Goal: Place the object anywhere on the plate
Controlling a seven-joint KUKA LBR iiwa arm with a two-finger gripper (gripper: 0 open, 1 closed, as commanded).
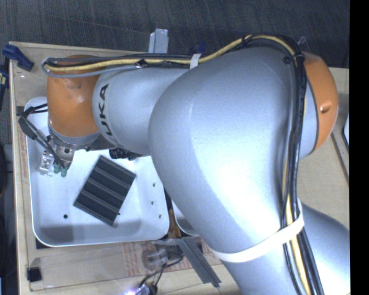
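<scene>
A dark grey ribbed rectangular slab [105,190] lies tilted on the floor of the left white bin [55,226]. My gripper [53,163] hangs over the bin's upper left part, near its left wall, up and to the left of the slab and apart from it. A small pale and green bit shows at the gripper's tip, too small to make out. The arm's orange band [71,103] sits right above the gripper. The big grey arm hides the bin's far side and most of the bench to the right.
A sliver of the right bin's rim [183,228] peeks out under the arm. Blue clamps [15,55] sit at the bench's far left corner. Metal brackets and cables [172,257] lie at the front edge.
</scene>
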